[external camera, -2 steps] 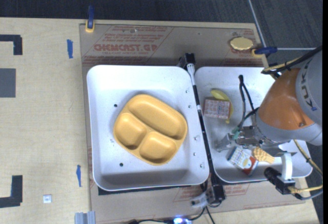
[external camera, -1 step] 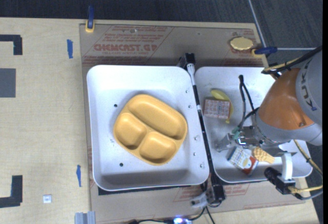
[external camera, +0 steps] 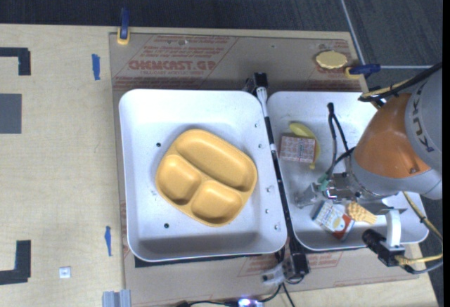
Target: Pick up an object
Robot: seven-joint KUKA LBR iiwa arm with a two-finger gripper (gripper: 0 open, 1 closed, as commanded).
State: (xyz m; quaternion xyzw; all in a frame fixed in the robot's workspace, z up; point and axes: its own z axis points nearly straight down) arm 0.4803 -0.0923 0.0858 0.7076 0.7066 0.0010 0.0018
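Note:
My gripper (external camera: pixel 314 192) hangs low in the right bin (external camera: pixel 304 232), near its middle, under the grey wrist and the orange band. Just below it lies a small white and red packet (external camera: pixel 328 216), with a yellow waffle-patterned cone piece (external camera: pixel 359 212) to the packet's right. Above the gripper, a pink and white patterned box (external camera: pixel 297 149) lies flat, and a yellow banana (external camera: pixel 303 131) sits behind it. The arm hides the right half of this bin. Nothing shows clearly between the gripper's tips.
A large yellow tray with three compartments (external camera: pixel 204 175) fills the middle of the left bin (external camera: pixel 137 116). A black divider bar (external camera: pixel 271 151) runs between the bins. Black cables (external camera: pixel 336 133) hang by the arm. A round tan disc (external camera: pixel 331 60) lies on the cardboard behind.

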